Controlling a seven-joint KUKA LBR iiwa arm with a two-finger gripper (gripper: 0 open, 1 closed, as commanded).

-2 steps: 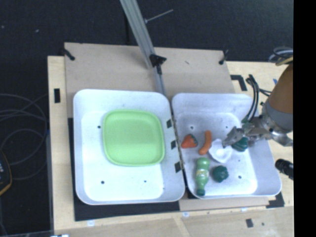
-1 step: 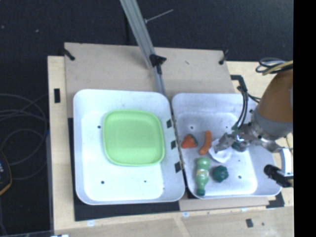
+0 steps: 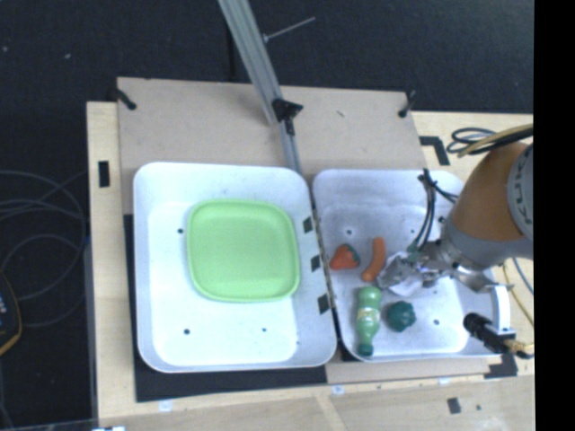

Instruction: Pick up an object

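You are looking down on two shallow white bins set side by side on the bench. The left bin (image 3: 162,241) holds a light green square plate (image 3: 243,250), lying flat near its middle. The right bin (image 3: 359,196) holds the small things: an orange-red strawberry-like toy (image 3: 344,258) close to the bin's left wall, an orange carrot-like piece (image 3: 377,257) just to its right and standing at a slant, a green bottle (image 3: 367,318) lying lengthwise near the bin's front left corner, and a dark green round object (image 3: 399,315) just beside the bottle on its right.

The arm (image 3: 490,209) reaches in from the right, its orange band over the right bin's far right side. The gripper (image 3: 402,275) sits low over the middle of that bin, near the carrot-like piece's lower end and just above the dark green round object. You cannot tell from this angle whether the claw is spread or pressed together, since the metal parts blur into the white floor of the bin. Nothing is visibly caught in it, and all four small things lie on the bin floor.
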